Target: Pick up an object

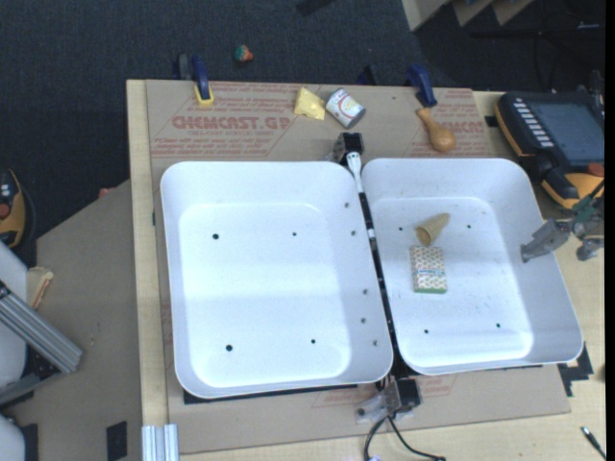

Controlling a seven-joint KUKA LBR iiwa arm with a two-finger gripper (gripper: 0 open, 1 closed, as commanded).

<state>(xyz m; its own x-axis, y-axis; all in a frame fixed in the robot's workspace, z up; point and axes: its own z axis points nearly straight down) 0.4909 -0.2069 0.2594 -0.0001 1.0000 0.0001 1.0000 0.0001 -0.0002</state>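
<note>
In the right bin (538, 339) lie two objects. A tan cone (431, 228) rests on its side near the middle. Just below it is a flat rectangular packet (429, 269) with a speckled green and yellow face. My gripper (563, 246) hangs over the right bin's right rim, well to the right of both objects. Its two grey fingers (541, 241) stand apart with nothing between them. The left bin (192, 353) sits beside it.
Behind the bins on the board lie a yellow wedge (308, 104), a small white box (344, 108) and a brown pear-shaped piece (437, 133). Blue clamps (201, 80) (419, 83) hold the far edge. A black pendant (557, 128) lies at the right.
</note>
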